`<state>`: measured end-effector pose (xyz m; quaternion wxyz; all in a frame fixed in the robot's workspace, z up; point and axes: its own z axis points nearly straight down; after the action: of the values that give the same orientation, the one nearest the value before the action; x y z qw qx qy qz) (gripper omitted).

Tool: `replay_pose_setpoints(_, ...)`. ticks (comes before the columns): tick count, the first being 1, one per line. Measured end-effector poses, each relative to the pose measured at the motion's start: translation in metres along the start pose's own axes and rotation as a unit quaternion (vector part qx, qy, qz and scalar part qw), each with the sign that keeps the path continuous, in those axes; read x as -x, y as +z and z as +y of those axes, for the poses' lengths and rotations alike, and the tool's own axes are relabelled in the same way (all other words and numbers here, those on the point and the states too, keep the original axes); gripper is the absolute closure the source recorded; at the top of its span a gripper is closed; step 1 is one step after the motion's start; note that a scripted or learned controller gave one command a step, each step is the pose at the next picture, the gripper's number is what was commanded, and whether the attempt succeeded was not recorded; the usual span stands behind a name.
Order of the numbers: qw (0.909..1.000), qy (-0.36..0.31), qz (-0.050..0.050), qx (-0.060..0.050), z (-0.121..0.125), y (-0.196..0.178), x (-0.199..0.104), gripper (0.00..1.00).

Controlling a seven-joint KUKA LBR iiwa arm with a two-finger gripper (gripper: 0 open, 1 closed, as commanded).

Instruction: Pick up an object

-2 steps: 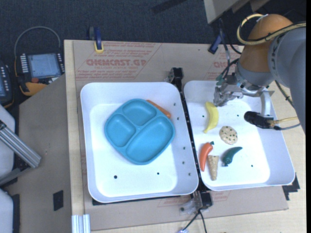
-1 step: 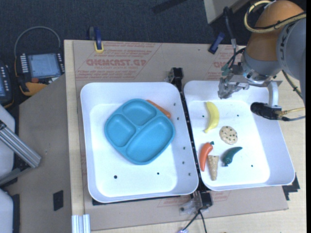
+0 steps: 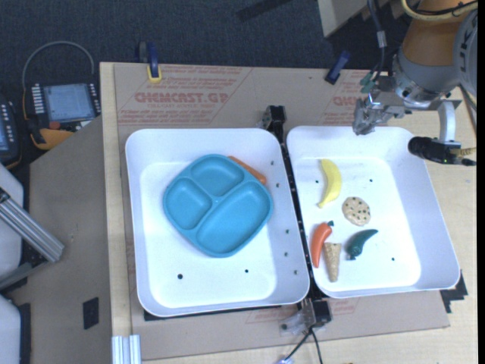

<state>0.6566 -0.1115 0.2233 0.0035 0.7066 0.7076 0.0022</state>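
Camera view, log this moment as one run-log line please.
gripper: above right bin's far rim, holding nothing | right bin: banana, cookie, two peppers, cone | left bin: blue plate

Right bin: yellow banana (image 3: 329,181), speckled cookie (image 3: 355,210), red chili (image 3: 320,241), cone (image 3: 333,260), teal pepper (image 3: 360,242).

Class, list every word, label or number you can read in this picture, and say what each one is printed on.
"CHEMCAST GP": red print on the brown board under the bins, left side; the last letters are faint.
Red print on the board's right side: too blurred to read.
Small screen at far left: too small to read.
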Motion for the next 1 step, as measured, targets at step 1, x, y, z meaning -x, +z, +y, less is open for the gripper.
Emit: replay_pose_setpoints(1, 1.0000, 0.000, 0.000, -0.002, 0.0010, -0.0198, 0.0001, 1.00)
